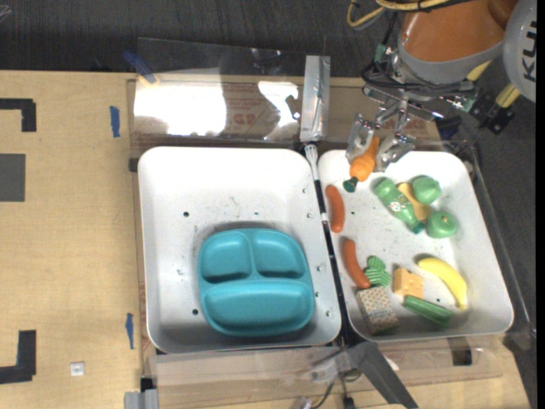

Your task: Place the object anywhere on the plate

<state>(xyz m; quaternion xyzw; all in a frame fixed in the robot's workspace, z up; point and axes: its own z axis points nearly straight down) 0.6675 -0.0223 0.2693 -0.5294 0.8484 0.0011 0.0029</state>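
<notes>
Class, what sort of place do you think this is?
Probably a robot lab test bench: two white bins taped to cardboard, toy food such as a banana, and a gripper with loose cables above.

The arm [451,24] is cut off by the top and right edges. The gripper [375,147] covers the carrot's [364,167] upper end. Right of it, clustered green items [413,203] overlap, outlines indistinct.

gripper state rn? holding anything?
Gripper: shut on the toy carrot, over the far end of the right bin.
</notes>
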